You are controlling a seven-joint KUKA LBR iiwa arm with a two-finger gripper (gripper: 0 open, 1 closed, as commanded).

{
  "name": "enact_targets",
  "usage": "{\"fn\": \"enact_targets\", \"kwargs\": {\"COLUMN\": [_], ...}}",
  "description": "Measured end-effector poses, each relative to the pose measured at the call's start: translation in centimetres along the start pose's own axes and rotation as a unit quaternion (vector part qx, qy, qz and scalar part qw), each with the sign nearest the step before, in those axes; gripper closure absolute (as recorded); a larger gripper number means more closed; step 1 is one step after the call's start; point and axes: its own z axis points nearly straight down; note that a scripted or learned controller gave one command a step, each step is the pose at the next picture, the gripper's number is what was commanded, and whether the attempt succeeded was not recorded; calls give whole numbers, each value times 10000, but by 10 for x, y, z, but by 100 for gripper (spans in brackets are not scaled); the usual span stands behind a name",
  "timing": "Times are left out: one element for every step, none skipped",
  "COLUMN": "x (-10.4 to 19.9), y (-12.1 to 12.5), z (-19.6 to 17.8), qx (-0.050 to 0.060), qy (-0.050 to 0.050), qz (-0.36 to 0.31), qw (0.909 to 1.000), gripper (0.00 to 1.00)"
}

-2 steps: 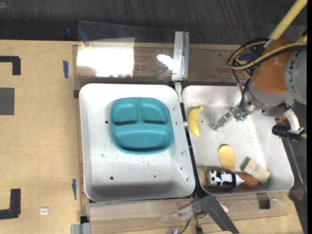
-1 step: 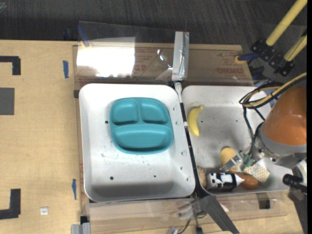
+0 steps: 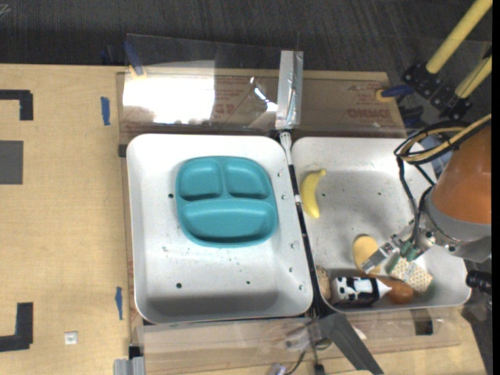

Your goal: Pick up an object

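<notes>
While the grey arm's jaws hang at lower right among a round yellow object [image 3: 365, 249] and a patterned packet [image 3: 412, 273], I cannot tell their state.

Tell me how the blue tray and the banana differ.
The blue tray lies in the left bin; the banana lies in the right bin, close to the wall between the two. The tray is by far the larger, broad and split into three compartments, while the banana is a slim curved piece. The tray is teal blue, the banana yellow. Both rest flat on a bin floor, apart from the pincer.
</notes>
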Motion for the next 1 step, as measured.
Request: {"fn": "enact_targets", "kwargs": {"x": [40], "y": [72], "z": [-69], "qx": [-13], "qy": [-7], "qz": [-1681], "qw": [9858], "gripper": [0]}}
